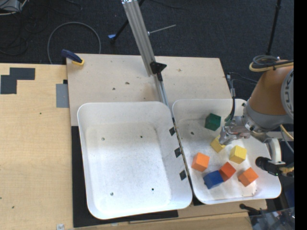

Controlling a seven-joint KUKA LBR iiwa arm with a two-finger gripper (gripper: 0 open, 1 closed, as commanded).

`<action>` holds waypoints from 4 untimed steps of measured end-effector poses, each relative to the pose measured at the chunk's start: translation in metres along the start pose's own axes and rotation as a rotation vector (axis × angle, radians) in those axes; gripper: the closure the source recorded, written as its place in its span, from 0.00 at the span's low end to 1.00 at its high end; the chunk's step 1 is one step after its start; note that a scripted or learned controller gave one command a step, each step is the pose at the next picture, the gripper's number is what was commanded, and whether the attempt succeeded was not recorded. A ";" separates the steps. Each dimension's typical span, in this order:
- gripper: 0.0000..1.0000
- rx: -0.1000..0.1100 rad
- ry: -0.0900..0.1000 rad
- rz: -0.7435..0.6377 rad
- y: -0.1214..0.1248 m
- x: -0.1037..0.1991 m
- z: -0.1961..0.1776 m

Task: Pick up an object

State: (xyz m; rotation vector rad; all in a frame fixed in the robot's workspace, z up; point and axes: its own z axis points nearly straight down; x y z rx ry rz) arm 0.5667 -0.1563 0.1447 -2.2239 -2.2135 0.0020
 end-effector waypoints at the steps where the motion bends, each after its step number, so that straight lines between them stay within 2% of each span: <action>1: 0.00 0.000 0.000 0.004 0.000 -0.001 0.000; 2: 0.00 -0.004 -0.001 -0.005 -0.014 -0.015 0.029; 3: 0.00 -0.006 -0.003 -0.009 0.083 0.018 0.054; 4: 1.00 0.001 -0.002 -0.013 0.080 0.018 0.044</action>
